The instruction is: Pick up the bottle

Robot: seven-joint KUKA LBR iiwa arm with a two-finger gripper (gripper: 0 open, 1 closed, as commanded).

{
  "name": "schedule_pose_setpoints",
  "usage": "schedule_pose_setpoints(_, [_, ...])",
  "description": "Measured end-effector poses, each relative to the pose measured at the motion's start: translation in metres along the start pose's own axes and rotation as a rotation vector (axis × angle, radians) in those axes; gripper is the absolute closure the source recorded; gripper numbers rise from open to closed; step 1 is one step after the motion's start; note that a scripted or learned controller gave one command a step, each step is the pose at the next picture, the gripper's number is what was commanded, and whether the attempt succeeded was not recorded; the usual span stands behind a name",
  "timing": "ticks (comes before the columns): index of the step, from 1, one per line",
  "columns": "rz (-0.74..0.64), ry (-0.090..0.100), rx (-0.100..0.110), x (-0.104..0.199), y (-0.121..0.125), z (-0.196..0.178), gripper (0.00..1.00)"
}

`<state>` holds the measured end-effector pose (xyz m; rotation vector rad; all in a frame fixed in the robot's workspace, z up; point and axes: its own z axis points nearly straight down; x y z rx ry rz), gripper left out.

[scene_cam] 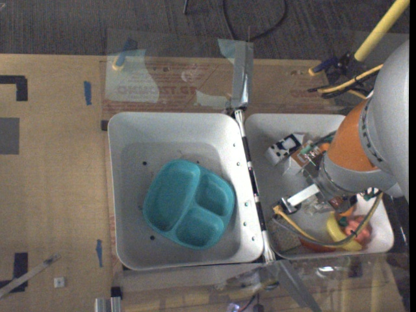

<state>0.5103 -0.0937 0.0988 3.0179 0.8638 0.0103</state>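
Camera view: my arm (374, 132) reaches down into the right bin (260, 135), my gripper (318, 200) low among a jumble of things, and I cannot tell its state. I cannot make out the bottle there. A teal divided tray (188, 203) lies in the left bin (130, 135). The writing on the taped plastic sheet (156, 77) is unreadable.

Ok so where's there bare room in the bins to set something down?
Left bin: bare floor along the far wall and the left wall, around the teal tray. Right bin: a small bare patch by its far-left corner; the rest is crowded with the arm and clutter.
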Motion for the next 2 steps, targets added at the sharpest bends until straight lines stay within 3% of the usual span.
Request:
schedule_pose_setpoints(1, [-0.253,-0.006,0.005,-0.002,-0.053,-0.121,1.0])
schedule_pose_setpoints(2, [-0.351,-0.005,0.004,-0.007,-0.043,-0.16,1.0])
